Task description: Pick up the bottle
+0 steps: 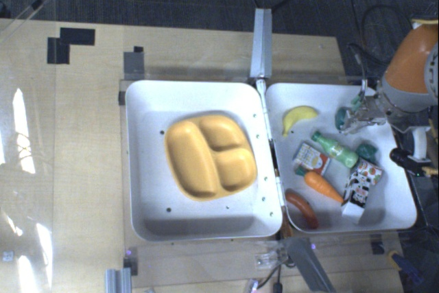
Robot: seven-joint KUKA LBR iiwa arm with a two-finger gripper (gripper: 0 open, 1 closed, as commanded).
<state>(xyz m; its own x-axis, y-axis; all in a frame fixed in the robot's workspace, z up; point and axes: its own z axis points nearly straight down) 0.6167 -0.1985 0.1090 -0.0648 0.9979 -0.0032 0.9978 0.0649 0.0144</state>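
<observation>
Green, the bottle (337, 149) is lying in the right bin (405, 216), between banana (299, 117) and carrot (323, 186); we are hovering the jaws above-right, nearby, their spread beyond telling.

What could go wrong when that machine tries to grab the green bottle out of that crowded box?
Two risks stand out. The green plastic bottle lies on its side, wedged among a small juice carton, an orange toy carrot and a black-and-white milk carton, so the hand may catch a neighbour instead. Being round and lying flat, the bottle could also roll or slip away. A yellow toy banana lies close to the likely approach too.
</observation>
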